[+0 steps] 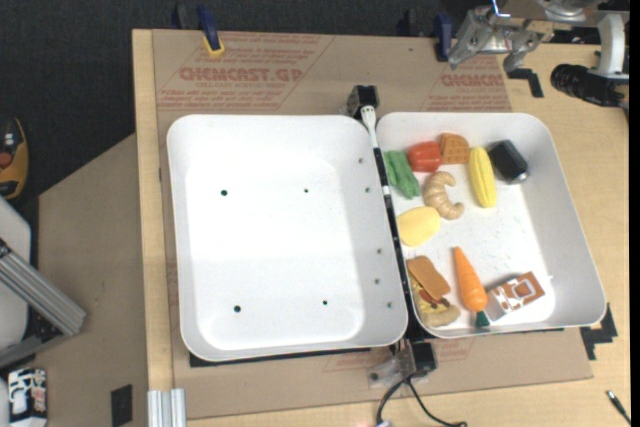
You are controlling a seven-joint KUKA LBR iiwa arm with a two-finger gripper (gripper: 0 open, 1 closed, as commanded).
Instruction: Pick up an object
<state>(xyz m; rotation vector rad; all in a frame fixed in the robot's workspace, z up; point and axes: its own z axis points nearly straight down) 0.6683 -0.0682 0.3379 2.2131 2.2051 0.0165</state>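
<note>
One carrot (469, 281), one corn cob (482, 176), two bins (190, 155).

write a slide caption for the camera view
Hand above the right bin of toy food; left bin beside it.

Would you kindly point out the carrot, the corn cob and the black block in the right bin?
carrot (468, 279): camera view, middle of its orange body.
corn cob (482, 176): camera view, centre of the yellow cob.
black block (508, 161): camera view, its top face.
</note>
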